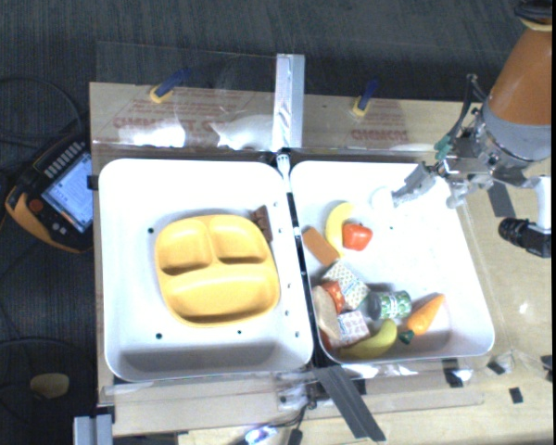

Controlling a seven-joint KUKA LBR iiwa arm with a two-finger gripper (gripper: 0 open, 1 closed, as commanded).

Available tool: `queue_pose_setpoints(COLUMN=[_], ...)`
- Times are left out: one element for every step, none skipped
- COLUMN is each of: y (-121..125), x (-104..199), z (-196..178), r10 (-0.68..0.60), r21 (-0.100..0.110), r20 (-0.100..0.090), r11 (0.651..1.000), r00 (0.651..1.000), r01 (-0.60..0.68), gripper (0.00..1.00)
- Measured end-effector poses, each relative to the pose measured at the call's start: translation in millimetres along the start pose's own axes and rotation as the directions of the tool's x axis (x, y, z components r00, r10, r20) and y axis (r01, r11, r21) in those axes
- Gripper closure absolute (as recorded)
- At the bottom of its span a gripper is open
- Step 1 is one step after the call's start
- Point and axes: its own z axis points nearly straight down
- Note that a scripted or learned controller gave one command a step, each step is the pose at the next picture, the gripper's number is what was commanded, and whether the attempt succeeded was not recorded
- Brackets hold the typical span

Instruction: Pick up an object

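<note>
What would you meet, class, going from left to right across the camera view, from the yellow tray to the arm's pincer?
Yellow divided tray → orange block → red pepper → green can → carrot → pincer near the right bin's far right corner.

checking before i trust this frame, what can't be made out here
- Gripper, camera view: small and blurred, finger state unclear.
- Brown item in the left bin: mostly hidden behind the yellow tray.
- Banana: partly covered by the packets piled on it.
- Arm: cut off by the right edge.
</note>
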Motion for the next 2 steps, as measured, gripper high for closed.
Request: queue_pose_setpoints(y=[21, 76], x=[36, 33], z=[106, 171], r10=[-0.097, -0.357], r21=[0.001, 0.0], r20=[0.0, 0.001], r11=[0.995, 0.934], r00=[0.995, 0.934], r01=[0.097, 0.357], gripper=[0.0, 0.0])
